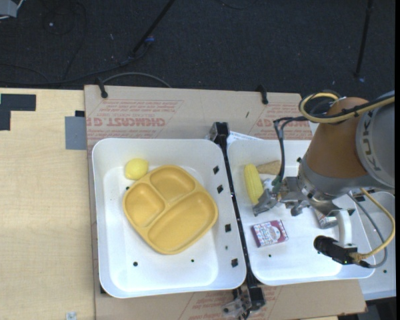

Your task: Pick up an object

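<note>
In the right bin a yellow corn cob lies near the left wall. A small red packet lies flat below it. A tan wedge-shaped piece pokes out just right of the corn's top end. My gripper hangs low over the right bin, its tip just right of the corn's lower end and above the red packet. Nothing can be seen held in it. The grey and orange arm hides the bin's right part.
The left bin holds a yellow divided plate and a small yellow ball at its upper left. A black divider runs between the bins. Cardboard lies under both bins, on a wooden bench.
</note>
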Controlling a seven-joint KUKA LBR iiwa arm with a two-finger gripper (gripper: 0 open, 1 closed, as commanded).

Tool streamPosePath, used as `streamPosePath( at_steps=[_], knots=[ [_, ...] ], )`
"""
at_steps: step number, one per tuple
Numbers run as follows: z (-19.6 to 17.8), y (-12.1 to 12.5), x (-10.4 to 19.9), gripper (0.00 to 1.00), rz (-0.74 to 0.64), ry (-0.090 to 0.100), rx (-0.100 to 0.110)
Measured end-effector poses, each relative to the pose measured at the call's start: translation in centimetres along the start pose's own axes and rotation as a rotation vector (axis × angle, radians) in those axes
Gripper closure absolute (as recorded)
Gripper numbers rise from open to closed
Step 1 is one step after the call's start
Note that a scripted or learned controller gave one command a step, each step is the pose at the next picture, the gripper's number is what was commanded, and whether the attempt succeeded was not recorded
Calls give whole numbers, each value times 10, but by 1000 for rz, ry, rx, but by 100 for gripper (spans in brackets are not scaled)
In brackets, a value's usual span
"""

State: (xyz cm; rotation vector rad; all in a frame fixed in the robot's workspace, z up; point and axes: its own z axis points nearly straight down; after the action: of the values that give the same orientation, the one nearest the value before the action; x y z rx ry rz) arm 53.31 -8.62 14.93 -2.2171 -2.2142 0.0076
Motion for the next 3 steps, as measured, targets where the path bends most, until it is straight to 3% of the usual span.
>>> streamPosePath(
  at_steps=[1,2,3],
  knots=[
    [63,-3,-2,0,0,-1,-3],
    [51,-3,-3,100,6,-1,-3],
    [-5,-1,-14,100,4,-3,-10]
  ],
)
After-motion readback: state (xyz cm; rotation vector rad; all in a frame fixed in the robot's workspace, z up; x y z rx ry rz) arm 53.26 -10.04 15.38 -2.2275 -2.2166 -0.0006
